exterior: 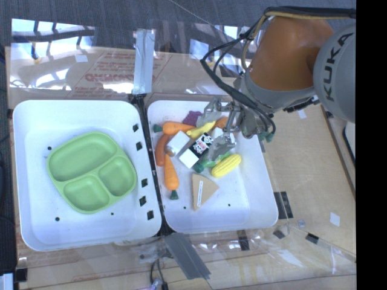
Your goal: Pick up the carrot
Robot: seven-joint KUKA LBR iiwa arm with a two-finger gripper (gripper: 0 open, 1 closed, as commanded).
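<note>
Arm [302, 53] in from the right, wrist over the far-right part of the right bin [254, 213]. Gripper [227, 139] sits low over the toy pile; can't tell whether it's open or closed, and no item is visibly held.

Carrot [171, 173] lies in the left part of the right bin, just beside the divider, long axis running near-far, green stub at the near end. A second orange piece [160, 150] lies right alongside it on the far-left side, and another orange one [176, 127] lies crosswise at the far end of the pile. Which of them touch, unclear.

Rest of the pile: white box [179, 142] and black-and-white carton [196, 150] in the middle, corn cob [225, 165] to the right just below the gripper, sandwich wedge [204, 192] nearest the camera, purple item [193, 117] at the far edge.

Left bin [30, 222]: green divided plate [91, 171], tilted diagonal.

Desk [314, 186] has brown board under both bins.
</note>
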